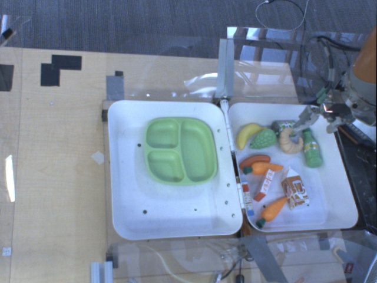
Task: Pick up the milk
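The milk point(295, 192) is a small brown-and-white carton lying on its side in the right bin point(344, 202), towards the bin's front right. My gripper point(318, 120) hangs over the far right part of the same bin, just above a green bottle point(311, 148) and a tan ring-shaped pastry point(290, 140). Its fingers are spread open with nothing between them. The milk lies well in front of the gripper, apart from it.
Around the milk lie a red packet point(265, 184), two carrots point(274, 208), a sausage point(254, 160), a banana point(248, 134) and a green knobbly toy point(264, 138). The left bin point(126, 211) holds a green divided plate point(179, 150). Cables and a metal frame stand behind the right bin.
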You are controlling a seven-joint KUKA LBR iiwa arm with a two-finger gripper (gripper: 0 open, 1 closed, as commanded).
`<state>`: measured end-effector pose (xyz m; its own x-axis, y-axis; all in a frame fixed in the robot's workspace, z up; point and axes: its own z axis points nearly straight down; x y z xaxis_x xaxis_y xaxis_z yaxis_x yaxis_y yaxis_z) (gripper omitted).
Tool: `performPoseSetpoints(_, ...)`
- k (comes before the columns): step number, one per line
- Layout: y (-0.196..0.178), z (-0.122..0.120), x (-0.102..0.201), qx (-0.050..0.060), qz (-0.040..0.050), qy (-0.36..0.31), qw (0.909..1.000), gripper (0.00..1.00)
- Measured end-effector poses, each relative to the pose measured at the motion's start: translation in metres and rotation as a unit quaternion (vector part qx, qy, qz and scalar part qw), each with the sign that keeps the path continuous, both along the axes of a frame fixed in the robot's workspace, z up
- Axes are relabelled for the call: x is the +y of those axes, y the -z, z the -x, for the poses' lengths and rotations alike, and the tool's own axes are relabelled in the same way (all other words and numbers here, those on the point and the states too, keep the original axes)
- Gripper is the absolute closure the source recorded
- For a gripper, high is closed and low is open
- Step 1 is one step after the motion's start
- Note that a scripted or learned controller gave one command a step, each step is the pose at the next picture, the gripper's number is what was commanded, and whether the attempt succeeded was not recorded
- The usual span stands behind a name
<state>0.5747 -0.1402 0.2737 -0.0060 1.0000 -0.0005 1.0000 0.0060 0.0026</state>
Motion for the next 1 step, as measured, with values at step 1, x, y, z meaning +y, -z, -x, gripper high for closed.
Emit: performPoseSetpoints(1,0.1453,0.0872,-0.0006,0.001,-0.0004,-0.037,0.9993,0.00)
